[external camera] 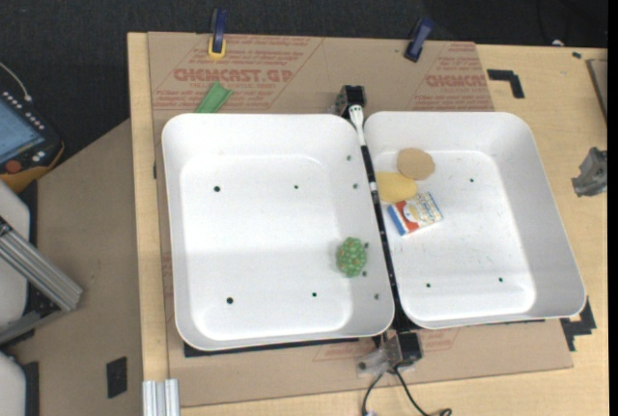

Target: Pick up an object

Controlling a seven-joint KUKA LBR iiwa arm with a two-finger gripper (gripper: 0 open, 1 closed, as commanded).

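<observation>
Beside the seam between the bins (pixel 370 175), four candidates lie loose: a green ball (pixel 351 256) left of it; a disc (pixel 416 163), yellow lump (pixel 395 187) and packet (pixel 417 212) clustered right, touching, so harder to isolate. Gripper state: cannot tell.

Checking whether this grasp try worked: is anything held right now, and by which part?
Nothing is seen held. The green ball lies in the left bin; the tan disc, yellow piece and small packet lie in the right bin.
</observation>
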